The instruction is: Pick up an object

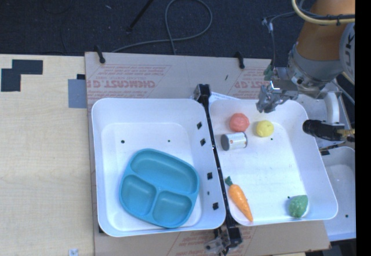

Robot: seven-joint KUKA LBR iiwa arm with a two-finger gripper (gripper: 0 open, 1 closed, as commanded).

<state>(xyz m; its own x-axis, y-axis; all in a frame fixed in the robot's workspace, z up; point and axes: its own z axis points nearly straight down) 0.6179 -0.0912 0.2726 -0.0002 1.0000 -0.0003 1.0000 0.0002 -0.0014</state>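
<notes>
The right bin point(290, 159) holds a red-orange ball point(239, 122), a yellow ball point(265, 128), a small silver can point(235, 141) lying on its side, an orange carrot point(240, 201) near the front left corner and a green leafy piece point(298, 206) at the front right. My gripper point(268, 100) hangs over the bin's back edge, just behind and above the yellow ball. Nothing shows between its fingers.
The left bin point(110, 133) holds a blue divided plate point(159, 187). A black divider point(208, 150) runs between the two bins. Cardboard point(151, 78) lies under the bins, and cables trail over the dark floor behind.
</notes>
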